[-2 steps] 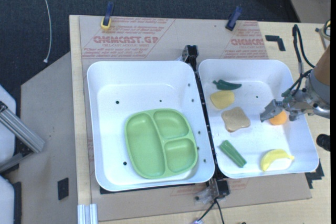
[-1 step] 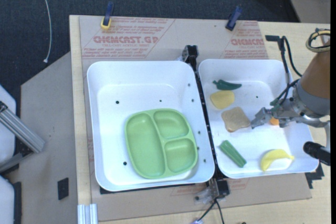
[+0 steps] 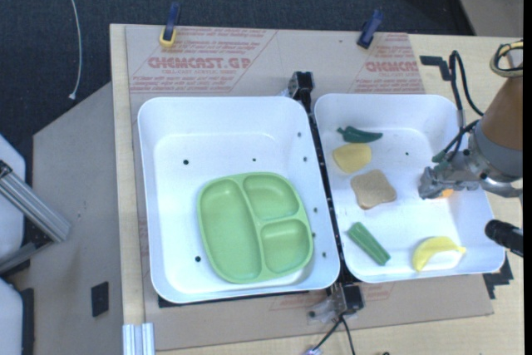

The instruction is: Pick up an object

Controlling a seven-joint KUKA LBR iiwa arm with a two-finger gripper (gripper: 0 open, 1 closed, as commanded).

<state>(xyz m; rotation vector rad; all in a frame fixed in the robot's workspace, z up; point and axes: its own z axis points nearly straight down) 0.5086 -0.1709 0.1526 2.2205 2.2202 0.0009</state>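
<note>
The right bin (image 3: 399, 108) holds several small items. A dark green pepper (image 3: 359, 133) lies near its far left, with a yellow piece (image 3: 352, 156) just below it. A tan bread slice (image 3: 373, 189) sits in the middle, and a green stick (image 3: 367, 244) lies toward the near left. A yellow banana (image 3: 438, 252) rests at the near right. My gripper (image 3: 438, 183) hangs low over the bin's right side, to the right of the bread slice. A small orange bit (image 3: 447, 194) shows right under it.
The left bin (image 3: 166, 125) holds a green divided plate (image 3: 253, 224). Black clips (image 3: 301, 84) sit where the two bins meet. The arm's grey and orange wrist (image 3: 503, 137) covers the right bin's right rim.
</note>
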